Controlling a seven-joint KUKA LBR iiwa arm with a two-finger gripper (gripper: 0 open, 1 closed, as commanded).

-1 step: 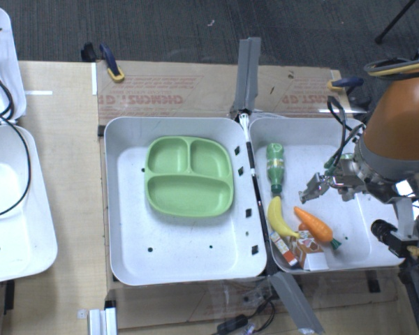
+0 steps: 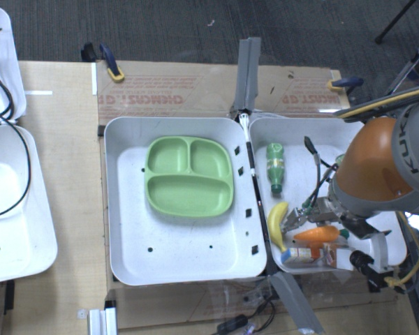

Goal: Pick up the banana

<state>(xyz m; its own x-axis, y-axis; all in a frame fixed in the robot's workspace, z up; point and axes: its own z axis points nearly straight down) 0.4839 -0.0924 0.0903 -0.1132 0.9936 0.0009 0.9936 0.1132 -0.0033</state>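
We see the curved yellow banana (image 2: pixel 276 225), long axis twelve-to-six, touching at nine o'clock of our metal two-finger gripper (image 2: pixel 294 218); its state we cannot tell.

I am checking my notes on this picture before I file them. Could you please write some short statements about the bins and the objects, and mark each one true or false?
1. The green divided plate lies in the left bin. True.
2. The banana lies on the green divided plate. False: it lies in the right bin, near the wall between the bins.
3. The green bottle is in the same bin as the banana. True.
4. The tool hangs over the left bin. False: it is over the right bin, close beside the banana.
5. An orange carrot-like item lies near the banana. True.
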